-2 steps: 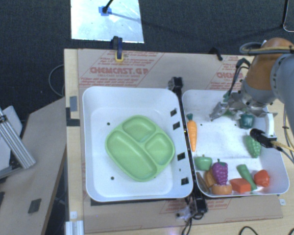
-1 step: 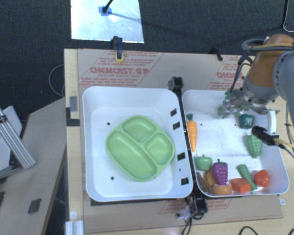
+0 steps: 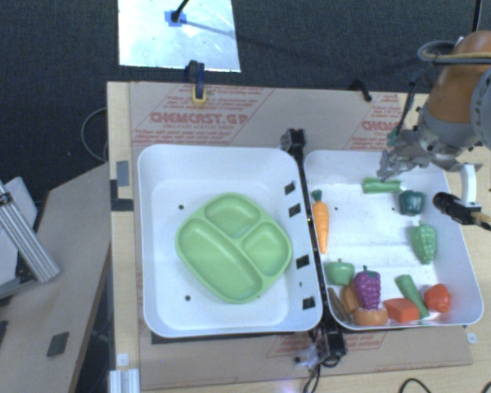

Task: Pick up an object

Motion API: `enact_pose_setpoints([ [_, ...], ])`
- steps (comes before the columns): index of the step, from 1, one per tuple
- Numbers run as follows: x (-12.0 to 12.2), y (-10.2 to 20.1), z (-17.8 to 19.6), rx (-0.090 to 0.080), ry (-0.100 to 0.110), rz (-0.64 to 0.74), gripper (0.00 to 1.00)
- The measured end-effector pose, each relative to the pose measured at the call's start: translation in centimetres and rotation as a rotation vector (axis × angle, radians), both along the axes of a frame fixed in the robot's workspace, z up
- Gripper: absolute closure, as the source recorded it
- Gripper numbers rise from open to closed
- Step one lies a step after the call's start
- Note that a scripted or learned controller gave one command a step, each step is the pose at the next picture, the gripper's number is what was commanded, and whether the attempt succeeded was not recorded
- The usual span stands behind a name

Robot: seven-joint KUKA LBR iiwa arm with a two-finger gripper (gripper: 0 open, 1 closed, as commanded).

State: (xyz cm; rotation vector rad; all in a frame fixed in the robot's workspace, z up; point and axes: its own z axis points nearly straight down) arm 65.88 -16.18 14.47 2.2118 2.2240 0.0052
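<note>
Green stick-shaped toy (image 3: 381, 187) lies flat in the right bin (image 3: 475, 301), directly beneath my gripper (image 3: 390, 168), close enough that I judge it my pick. My grip I cannot tell from here (the tips blur into the wrist). To do this well I should come straight down, straddling its short width. Just beyond it, toward my arm, sits a dark teal piece (image 3: 410, 201); the carrot (image 3: 320, 224) is well apart, and the green plate (image 3: 233, 246) farther still.

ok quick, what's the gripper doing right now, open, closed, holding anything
Gripper: above the far end of the right bin, just over a green piece; nothing visibly held, open or closed cannot be told.
</note>
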Motion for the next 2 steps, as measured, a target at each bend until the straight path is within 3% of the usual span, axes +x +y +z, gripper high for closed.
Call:
enact_pose_setpoints([
  [1, 0.8, 0.8, 5.6, 0.000, -0.001, 0.001, 1.00],
  [2, 0.9, 0.8, 8.1, 0.001, 0.001, 0.001, 1.00],
])
